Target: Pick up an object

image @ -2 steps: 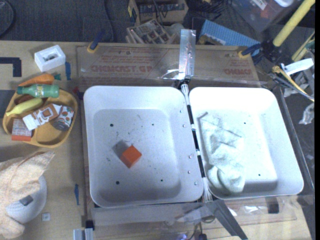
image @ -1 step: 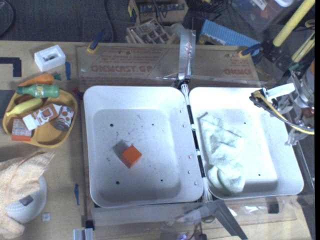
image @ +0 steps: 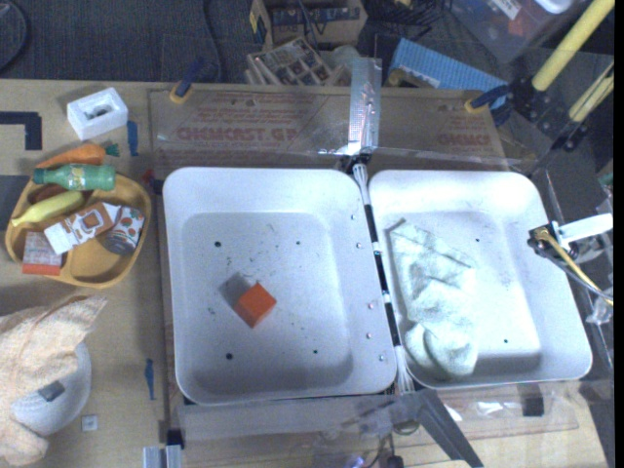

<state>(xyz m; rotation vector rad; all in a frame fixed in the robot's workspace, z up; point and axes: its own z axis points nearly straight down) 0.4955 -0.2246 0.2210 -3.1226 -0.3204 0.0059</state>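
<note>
Nearest to you, at the bench's left corner, lies a beige cloth (image: 39, 344). In the left bin (image: 195, 203) you find the cube (image: 257, 304): small, orange, with sharp edges, one corner turned toward you. It rests alone on the floor, a little left of the middle. A crumpled white towel (image: 439, 295) lies in the right bin (image: 507, 198). Whether the gripper is open or closed, you cannot tell.

You've got your grey robot arm (image: 601, 234) way out at the right edge of the view, about mid-height, with just its wrist end poking into frame. That end lies roughly level and points left, toward the middle. Everything behind it is cut off by the frame edge.
</note>
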